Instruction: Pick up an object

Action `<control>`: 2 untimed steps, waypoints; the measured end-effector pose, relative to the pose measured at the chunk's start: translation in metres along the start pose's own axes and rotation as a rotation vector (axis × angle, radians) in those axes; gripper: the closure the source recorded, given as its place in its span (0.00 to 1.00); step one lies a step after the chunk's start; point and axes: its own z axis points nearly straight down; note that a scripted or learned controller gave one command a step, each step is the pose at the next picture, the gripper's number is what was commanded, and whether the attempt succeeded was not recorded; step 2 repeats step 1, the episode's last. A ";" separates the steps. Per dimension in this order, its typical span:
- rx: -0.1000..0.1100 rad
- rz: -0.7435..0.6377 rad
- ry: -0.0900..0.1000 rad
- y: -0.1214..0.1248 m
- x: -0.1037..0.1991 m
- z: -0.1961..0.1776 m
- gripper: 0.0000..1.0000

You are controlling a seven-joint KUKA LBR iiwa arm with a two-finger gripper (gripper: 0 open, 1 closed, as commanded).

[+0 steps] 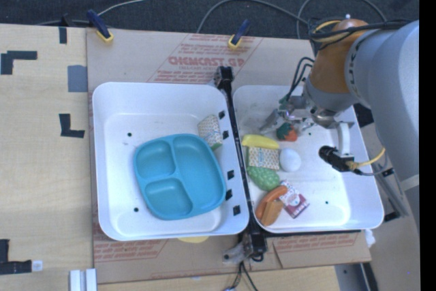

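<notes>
White shallow left bin [109, 146] holds a sky-blue three-compartment plastic tray [178, 176]; a small patterned paper cup [211, 127] lies tipped against the divider, partly hidden. Yellow edge [193, 239] pokes out below the bin, cut off. White right bin [340, 208] holds a yellow banana-like piece [260, 142], checkered sponge block [263, 158], green lumpy toy [264, 178], white egg-shaped ball [291, 161], orange carrot-like toy [271, 204] and red-white packet [295, 203]. Grey arm [381, 78] bends down from the right; tool [289, 120] sits low over a small orange-and-green object [290, 132], apparently touching. Cannot tell the tool's grip state: blurred.
</notes>
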 end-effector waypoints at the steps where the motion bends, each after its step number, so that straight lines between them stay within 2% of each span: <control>1: 0.000 0.001 -0.001 0.000 -0.001 -0.010 1.00; 2: 0.000 0.001 -0.001 0.000 -0.001 -0.010 1.00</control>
